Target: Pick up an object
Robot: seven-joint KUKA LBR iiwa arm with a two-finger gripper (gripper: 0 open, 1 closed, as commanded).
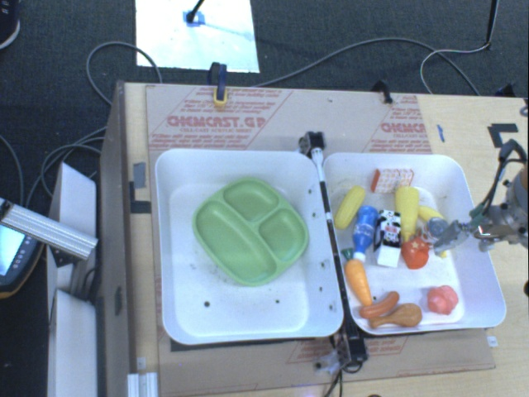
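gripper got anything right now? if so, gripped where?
Cannot tell. The gripper is low in the right bin, right by the red toy and a yellow piece, but too blurred to see anything between its fingers.

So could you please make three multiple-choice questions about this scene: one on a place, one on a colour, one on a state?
1. Where does the green tray lie?
A. left bin
B. right bin
C. on the bare bench

2. What colour is the bottle beside the corn?
A. red
B. blue
C. black

3. How does the carrot rest?
A. upright on its tip
B. lying flat in the right bin
C. on the green tray

Answers:
1. A, the tray sits inside the left bin.
2. B, its body is blue with a white cap.
3. B, it lies on the floor of the right bin near the divider.
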